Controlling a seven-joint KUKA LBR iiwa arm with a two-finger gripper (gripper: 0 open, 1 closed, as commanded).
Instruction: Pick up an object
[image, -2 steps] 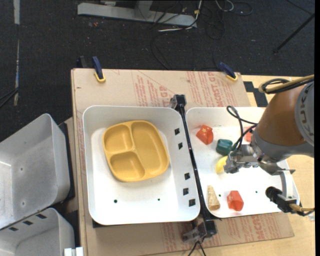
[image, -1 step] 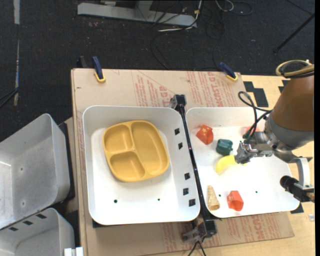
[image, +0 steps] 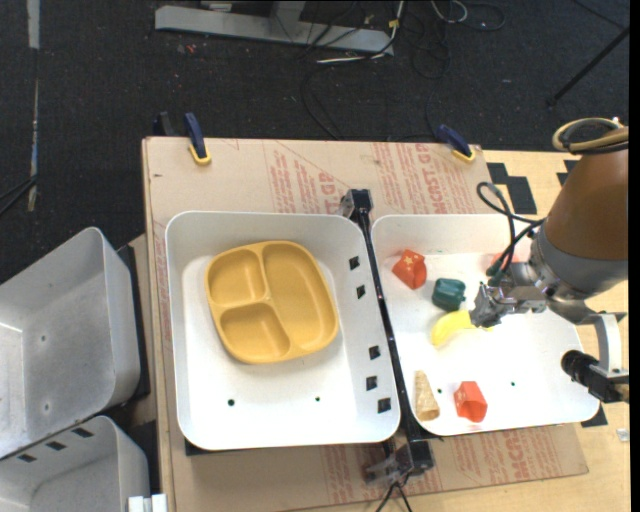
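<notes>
**Gripper low beside the banana**

Cardboard covers the bench (image: 300, 170) under two white bins. Over the right bin (image: 540, 400), the gripper (image: 485, 310) sits low, its state impossible to tell. Touching its left side lies a yellow banana (image: 450, 328); a green block (image: 449, 292) sits just above-left, a red block (image: 409, 269) farther left. Well left, a yellow divided plate (image: 270, 300) fills the other bin (image: 190, 330).

- Arm (image: 590, 215): a rounded orange-brown band over a grey wrist section.
- Black cables loop from the band toward the gripper (image: 487, 305).
- Gripper: small, dark, metallic.
</notes>
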